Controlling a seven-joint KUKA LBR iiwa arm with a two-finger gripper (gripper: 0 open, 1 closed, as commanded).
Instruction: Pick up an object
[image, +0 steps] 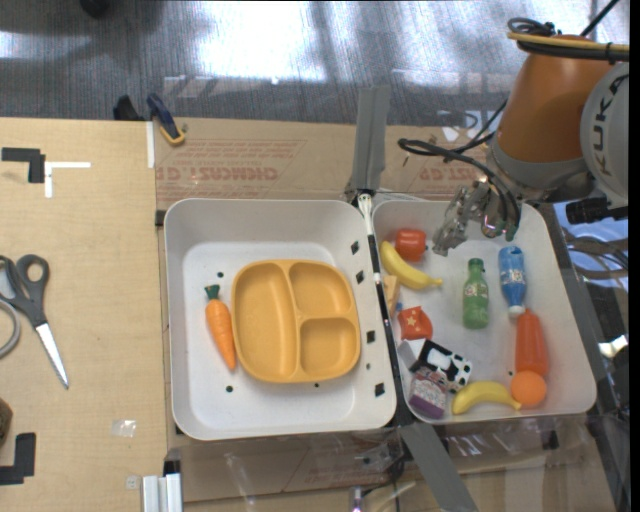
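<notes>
1. we're using the green bottle (476, 293) in the right bin (568, 330) as our landmark, it lies about mid-bin.
2. the gripper (468, 218) hangs up and a bit left of the green bottle, over the bin's far end. honestly we can't tell how far apart the fingers are, or whether anything is in them, too much clutter there.
3. just right of the green bottle is a blue bottle (511, 277), and below that an orange-red bottle (531, 343) with an orange ball (528, 389) at its lower end.
4. left of the green bottle there's a banana (405, 269) with a tomato (410, 242) just above it.
5. down-left of the bottle: a red piece (415, 322), a black-and-white toy (443, 364) and a second banana (484, 397).
6. far left of the bottle, the other bin (190, 330) has a yellow divided plate (297, 320) and a carrot (221, 328) beside it.
7. scissors (36, 312) lie on the table (80, 400), way out left.
</notes>
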